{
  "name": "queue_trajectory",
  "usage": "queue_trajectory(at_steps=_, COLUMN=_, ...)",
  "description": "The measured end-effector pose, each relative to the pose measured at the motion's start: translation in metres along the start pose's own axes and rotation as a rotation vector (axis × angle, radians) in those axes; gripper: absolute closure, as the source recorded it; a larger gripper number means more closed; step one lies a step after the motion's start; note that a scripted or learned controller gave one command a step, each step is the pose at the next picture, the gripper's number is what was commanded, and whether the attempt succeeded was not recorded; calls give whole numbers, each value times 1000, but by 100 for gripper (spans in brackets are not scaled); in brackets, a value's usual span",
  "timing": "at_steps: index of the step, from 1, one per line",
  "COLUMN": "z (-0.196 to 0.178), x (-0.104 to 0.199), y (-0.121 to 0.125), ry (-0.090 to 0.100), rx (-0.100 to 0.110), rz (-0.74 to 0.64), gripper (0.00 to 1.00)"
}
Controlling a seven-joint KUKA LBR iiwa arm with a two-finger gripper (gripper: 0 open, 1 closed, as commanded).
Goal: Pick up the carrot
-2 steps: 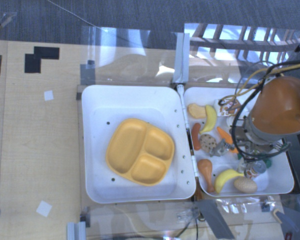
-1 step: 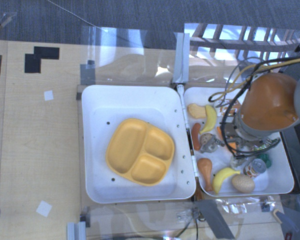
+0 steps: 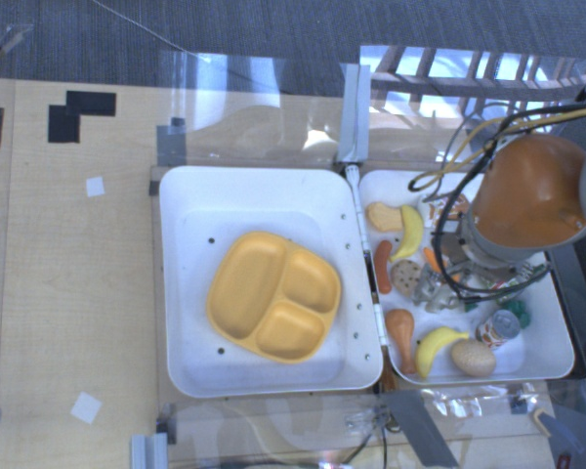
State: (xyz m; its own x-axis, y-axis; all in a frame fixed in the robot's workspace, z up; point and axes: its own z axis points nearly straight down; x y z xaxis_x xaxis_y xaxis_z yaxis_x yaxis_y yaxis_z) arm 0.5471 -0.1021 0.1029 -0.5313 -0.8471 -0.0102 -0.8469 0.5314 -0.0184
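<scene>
Nearest the camera, along the front wall of the right bin (image 3: 564, 358), a pale egg-shaped item (image 3: 474, 358), a small can (image 3: 499, 327) and a banana (image 3: 434, 347) are seen, all lying on the near side of the end effector (image 3: 432, 288). The end effector is lowered into the right bin beneath the arm's orange band (image 3: 527, 193), and its state cannot be told, since it is masked by the wrist and by looping cables. What is taken to be the carrot (image 3: 430, 259) is seen as a short bright orange sliver just beside the end effector, on its far side, partly covered by the wrist. It appears to rest on the bin floor and is not seen to be gripped. A round cookie (image 3: 405, 277) lies just to the camera-left of the end effector, with a red sausage (image 3: 383, 260) beyond it and a second banana (image 3: 410, 233) farther back. An orange-brown drumstick-shaped piece (image 3: 400, 328) lies near and to the camera-left. The left bin (image 3: 176, 262), well away to the camera-left, holds a yellow divided plate (image 3: 273, 296). The task is judged to be at the approach or grasp stage: the arm has been brought to the carrot, but no hold is shown, and the grip and lift are left to be done.
</scene>
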Motion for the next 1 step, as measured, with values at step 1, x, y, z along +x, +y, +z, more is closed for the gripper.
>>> queue_trajectory(at_steps=1, z=-142, x=-24, y=26, ry=1, rx=-2, rz=230, gripper=100)
